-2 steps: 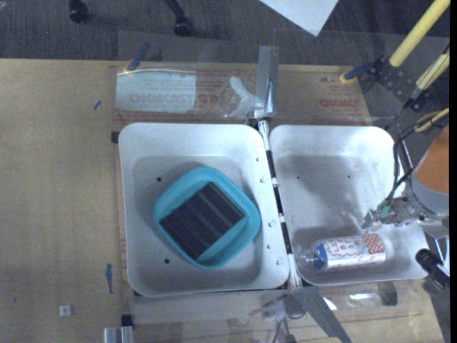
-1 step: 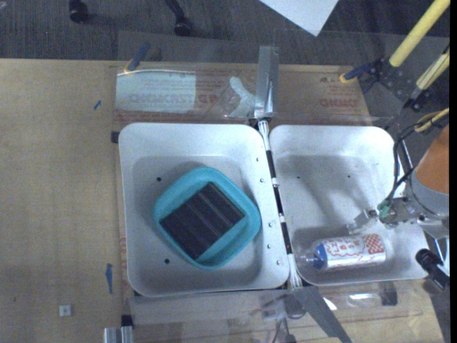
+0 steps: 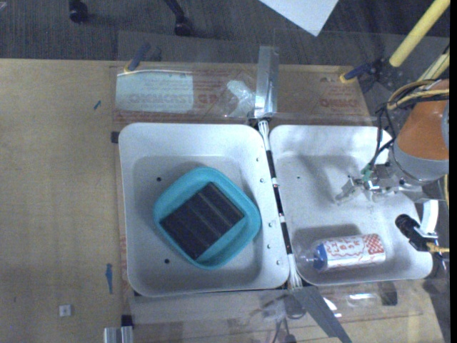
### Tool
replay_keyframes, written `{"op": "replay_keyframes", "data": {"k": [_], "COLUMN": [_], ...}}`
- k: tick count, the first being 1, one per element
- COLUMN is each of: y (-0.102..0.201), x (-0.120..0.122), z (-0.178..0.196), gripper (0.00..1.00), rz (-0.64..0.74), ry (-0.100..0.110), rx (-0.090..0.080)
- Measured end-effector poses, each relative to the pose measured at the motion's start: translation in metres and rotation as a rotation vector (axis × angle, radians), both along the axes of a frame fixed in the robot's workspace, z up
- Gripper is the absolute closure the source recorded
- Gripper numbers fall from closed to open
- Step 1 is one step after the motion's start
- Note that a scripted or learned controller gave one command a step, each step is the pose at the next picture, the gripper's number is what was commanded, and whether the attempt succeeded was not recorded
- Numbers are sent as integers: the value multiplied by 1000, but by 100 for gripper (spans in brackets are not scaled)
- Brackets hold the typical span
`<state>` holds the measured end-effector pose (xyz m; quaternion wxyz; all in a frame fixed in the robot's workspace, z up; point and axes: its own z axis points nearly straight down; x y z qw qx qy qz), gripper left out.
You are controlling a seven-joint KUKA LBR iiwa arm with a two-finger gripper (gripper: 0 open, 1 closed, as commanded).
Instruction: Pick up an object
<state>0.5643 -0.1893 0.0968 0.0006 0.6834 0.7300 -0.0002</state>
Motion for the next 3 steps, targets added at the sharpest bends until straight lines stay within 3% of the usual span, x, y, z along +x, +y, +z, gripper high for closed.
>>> {"op": "replay_keyframes", "data": {"k": [1,2,3], "y": [-9,-33,50], "x": [55,-51,9], "z": [-10,68,18], "gripper": [0,0,0], "rz": [106,274,254], "ry": [-4,-1,-2], "rx": [-2,0,-1]}}
